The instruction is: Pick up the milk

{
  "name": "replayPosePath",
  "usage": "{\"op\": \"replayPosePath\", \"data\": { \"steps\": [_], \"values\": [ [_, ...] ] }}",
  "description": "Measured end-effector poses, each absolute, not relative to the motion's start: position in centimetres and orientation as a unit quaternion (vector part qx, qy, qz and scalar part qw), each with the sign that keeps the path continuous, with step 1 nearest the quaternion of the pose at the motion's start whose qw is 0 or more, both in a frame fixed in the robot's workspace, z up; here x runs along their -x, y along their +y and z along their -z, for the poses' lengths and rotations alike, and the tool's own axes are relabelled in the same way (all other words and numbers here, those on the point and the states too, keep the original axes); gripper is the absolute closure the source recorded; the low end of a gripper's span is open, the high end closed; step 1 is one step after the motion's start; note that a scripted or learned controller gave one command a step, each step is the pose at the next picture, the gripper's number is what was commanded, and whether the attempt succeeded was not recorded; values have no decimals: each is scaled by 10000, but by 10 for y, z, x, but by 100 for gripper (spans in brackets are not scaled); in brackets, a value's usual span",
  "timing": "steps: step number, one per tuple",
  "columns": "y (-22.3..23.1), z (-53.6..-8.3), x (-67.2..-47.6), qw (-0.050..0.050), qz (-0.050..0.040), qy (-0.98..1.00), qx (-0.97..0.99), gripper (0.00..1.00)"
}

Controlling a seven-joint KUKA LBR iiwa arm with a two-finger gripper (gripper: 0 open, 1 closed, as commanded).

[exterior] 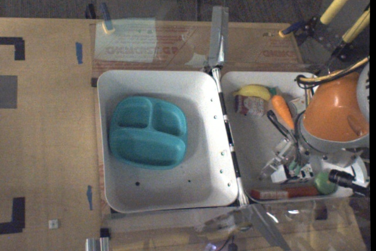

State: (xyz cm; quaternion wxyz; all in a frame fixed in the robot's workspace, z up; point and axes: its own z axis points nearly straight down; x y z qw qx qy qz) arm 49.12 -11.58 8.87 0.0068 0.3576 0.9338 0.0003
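A small white carton with green and dark print, which I take for the milk (pixel 295 173), lies near the front of the right bin (pixel 252 144). The arm's wrist covers most of it. My gripper (pixel 281 161) reaches down into that bin right at the carton's left side, its metal tip close to the bin floor. From this slant I cannot make out whether anything is held. The orange band of the arm (pixel 332 114) looms over the bin's right half.
In the right bin's back are a banana (pixel 254 91), a small speckled can (pixel 251 105) and a carrot (pixel 283 111). A red bar (pixel 285 192) and a green item (pixel 324 183) lie along its front. The left bin (pixel 106 144) bears a teal divided plate (pixel 148 131).
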Motion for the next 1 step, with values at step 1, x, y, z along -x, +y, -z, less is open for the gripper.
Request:
{"op": "replayPosePath", "data": {
  "steps": [1],
  "values": [
    [-159,-357,-494,30,-3,9003,-4352,0]
  ]
}}
